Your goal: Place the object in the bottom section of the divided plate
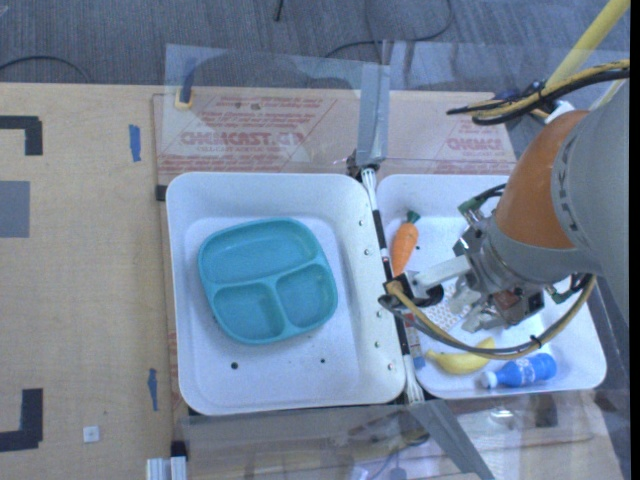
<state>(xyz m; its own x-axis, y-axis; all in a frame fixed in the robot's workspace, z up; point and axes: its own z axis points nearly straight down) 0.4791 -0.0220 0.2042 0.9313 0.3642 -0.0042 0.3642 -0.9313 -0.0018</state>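
A teal divided plate lies in the left bin, with one large section at the far side and two small ones at the near side, all bare. In the right bin lie a toy carrot, a yellow banana and a blue and white bottle. My gripper hangs low over the middle of the right bin, just above the banana and right of the carrot. The wrist and cables hide what lies under it. I see nothing clearly held.
The two white bins sit side by side, split by a raised wall. The grey arm with its orange band covers the right bin's far right part. Yellow and black cables loop beneath the wrist.
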